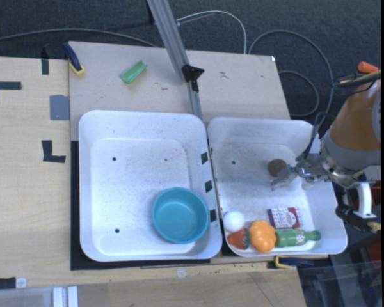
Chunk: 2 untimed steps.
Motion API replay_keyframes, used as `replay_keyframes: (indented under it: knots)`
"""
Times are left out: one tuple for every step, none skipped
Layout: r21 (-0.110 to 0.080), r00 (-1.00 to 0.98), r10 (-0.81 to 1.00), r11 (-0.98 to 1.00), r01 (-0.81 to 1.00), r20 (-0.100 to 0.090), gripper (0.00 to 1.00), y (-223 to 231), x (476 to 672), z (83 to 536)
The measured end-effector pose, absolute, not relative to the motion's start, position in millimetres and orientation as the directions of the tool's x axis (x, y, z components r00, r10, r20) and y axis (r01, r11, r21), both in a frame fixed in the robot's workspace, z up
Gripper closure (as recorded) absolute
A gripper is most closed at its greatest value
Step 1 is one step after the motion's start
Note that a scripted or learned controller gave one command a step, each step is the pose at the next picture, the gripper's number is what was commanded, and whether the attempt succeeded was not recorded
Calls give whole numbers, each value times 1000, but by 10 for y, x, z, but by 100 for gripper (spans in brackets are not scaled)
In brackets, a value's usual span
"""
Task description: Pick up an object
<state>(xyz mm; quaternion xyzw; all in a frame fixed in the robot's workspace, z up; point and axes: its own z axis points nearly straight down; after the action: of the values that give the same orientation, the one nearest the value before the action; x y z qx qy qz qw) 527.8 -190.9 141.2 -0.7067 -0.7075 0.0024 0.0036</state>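
Left bin (pixel 102 133): blue bowl (pixel 180 215). Right bin (pixel 256 133): brown ball (pixel 277 167), white ball (pixel 233 220), orange pepper (pixel 262 235), green bottle (pixel 296 238), red box (pixel 284 217), print illegible. End effector (pixel 287 178) beside brown ball, opening indiscernible.

Right bin (pixel 256 133): brown ball (pixel 277 167) near centre; at 6 o'clock, white ball (pixel 233 220), orange pepper (pixel 262 235), green bottle (pixel 296 238) lying flat, red packet (pixel 285 217).

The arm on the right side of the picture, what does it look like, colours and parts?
The arm is bulky and rounded, orange band above a grey wrist. Its small metallic hand reaches over the right bin. A white-and-black fitting hangs below the wrist.
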Motion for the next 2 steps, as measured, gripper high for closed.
replay_keyframes:
  knots:
    - [-1, -2, 1000, 2, 1000, -2, 0, -1904, 5274, 889]
    - [-3, -2, 1000, 2, 1000, 1, 100, -1895, 5274, 1000]
